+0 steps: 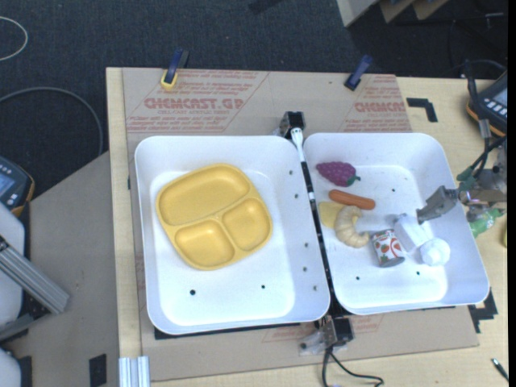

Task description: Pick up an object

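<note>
**While the claw hangs over the right bin, the pile sits untouched**

While the claw (439, 202) pokes in from the right edge, it sits low over the right bin (403, 293), near that bin's right wall. Honestly I can't tell how it's set, it just reads as a grey wedge from this angle, and nothing shows in its grip.

Stuff to grab is all in the right bin. A purple bunch of grapes (336, 172) sits toward the back left, with an orange carrot (351, 200) lying just in front of it. Below that there's a croissant (350, 227) resting on or right against a pale yellow piece (326, 214) that I can't identify. A small can with a red and white label (388, 248) lies just right of the croissant. Next to the can is a white bottle (423, 243), tipped over, its upper end close to the claw tip.

The left bin (161, 297) holds a yellow divided plate (214, 216) with three compartments, sitting at a tilt.

Both bins rest on a cardboard sheet (242, 95) on the bench, with a yellow clamp (172, 72) and a blue clamp (358, 72) at its back edge.
</note>
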Tool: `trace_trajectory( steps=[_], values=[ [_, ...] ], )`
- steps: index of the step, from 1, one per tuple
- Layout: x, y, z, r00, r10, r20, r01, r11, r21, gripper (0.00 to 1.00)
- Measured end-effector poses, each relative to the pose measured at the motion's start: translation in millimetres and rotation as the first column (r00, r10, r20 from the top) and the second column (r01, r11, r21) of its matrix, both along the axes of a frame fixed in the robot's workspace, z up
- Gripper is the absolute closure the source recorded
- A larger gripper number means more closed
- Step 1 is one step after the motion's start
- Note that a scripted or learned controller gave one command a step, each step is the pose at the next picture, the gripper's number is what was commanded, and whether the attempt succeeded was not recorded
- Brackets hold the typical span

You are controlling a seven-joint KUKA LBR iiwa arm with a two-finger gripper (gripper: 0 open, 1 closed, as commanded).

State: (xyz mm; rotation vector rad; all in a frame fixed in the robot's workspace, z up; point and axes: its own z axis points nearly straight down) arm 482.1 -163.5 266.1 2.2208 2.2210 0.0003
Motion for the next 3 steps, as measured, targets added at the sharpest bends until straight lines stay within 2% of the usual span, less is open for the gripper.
trace_trajectory(
  steps=[1, 2, 3],
  values=[
    [-1, 27, -160, 1.000, 0.001, -0.017, -0.001, 1.000, 0.007, 0.00],
    [31, 75, -183, 1.000, 0.005, 0.000, -0.005, 1.000, 0.000, 0.00],
    [89, 57, -181, 1.000, 0.002, 0.005, -0.002, 1.000, -0.002, 0.00]
  ],
)
